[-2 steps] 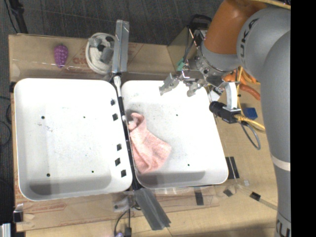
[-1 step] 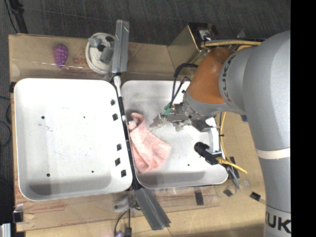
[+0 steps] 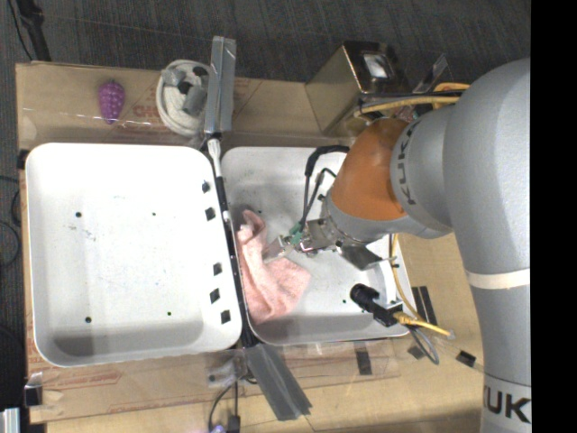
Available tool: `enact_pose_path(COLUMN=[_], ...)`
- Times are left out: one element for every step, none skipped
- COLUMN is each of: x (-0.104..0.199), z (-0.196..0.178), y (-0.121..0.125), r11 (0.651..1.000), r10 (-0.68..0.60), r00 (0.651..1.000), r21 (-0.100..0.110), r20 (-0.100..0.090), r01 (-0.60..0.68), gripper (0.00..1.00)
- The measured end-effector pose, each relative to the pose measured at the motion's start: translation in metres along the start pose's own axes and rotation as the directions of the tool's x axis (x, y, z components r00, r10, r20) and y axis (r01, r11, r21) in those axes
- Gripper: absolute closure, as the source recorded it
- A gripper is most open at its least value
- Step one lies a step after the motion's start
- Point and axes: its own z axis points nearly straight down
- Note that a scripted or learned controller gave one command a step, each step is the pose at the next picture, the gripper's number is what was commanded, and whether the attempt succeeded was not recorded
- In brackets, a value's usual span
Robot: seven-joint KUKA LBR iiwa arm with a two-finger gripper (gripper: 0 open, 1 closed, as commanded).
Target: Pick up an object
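Note:
A pink cloth (image 3: 269,276) lies crumpled in the right bin (image 3: 270,174), against its left wall. My gripper (image 3: 287,243) is low over the bin's middle, its tip at the cloth's upper right edge. The grey arm with its orange band (image 3: 370,180) reaches in from the right and hides the bin's right part. I cannot make out whether the tip touches the cloth.
The left bin (image 3: 117,251) sits beside the right one, with a grey divider rail (image 3: 219,79) running between them. Behind the bins, on the cardboard, are a purple object (image 3: 111,100), a white roll (image 3: 183,96) and a brown box (image 3: 359,72).

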Motion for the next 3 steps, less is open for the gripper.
enact_pose_path(x=[0.020,0.024,0.030], z=[-0.001,0.000,0.000], y=[0.033,-0.009,-0.061], r11=[0.995,0.986,0.985], r10=[-0.097,-0.169,-0.172], r00=[0.995,0.986,0.985], r21=[-0.001,0.000,-0.001], r20=[0.005,0.004,0.002], r01=[0.097,0.169,0.172], gripper=[0.00,0.00,0.00])
